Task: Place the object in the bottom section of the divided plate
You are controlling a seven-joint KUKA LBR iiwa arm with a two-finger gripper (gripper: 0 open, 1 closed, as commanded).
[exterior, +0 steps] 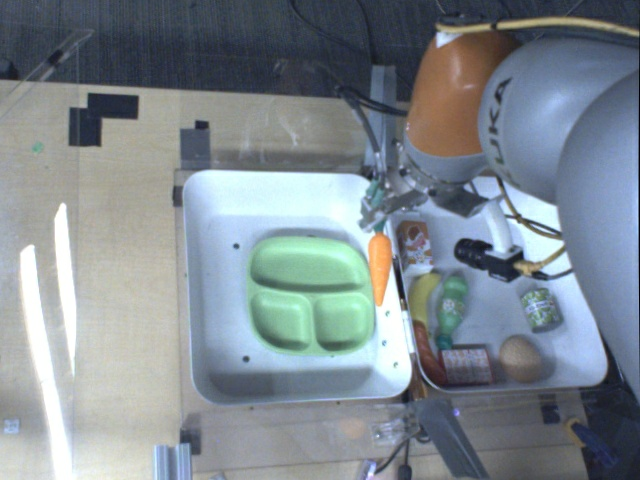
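Note:
A green divided plate (262, 290) lies in the left white bin (210, 268), with one long section on its far side and two smaller ones on its near side. An orange carrot (380, 266) hangs upright, its top between the fingers of my gripper (377, 218). The gripper is shut on it. The carrot is above the right edge of the plate, close to the wall between the two bins. Nothing lies in the plate's sections.
The right bin (585, 353) holds a snack packet (413, 243), a yellow banana (424, 293), a green bottle (452, 304), a small green can (540, 309), a brown egg-shaped item (520, 358) and a red box (465, 365). The arm's body covers the upper right.

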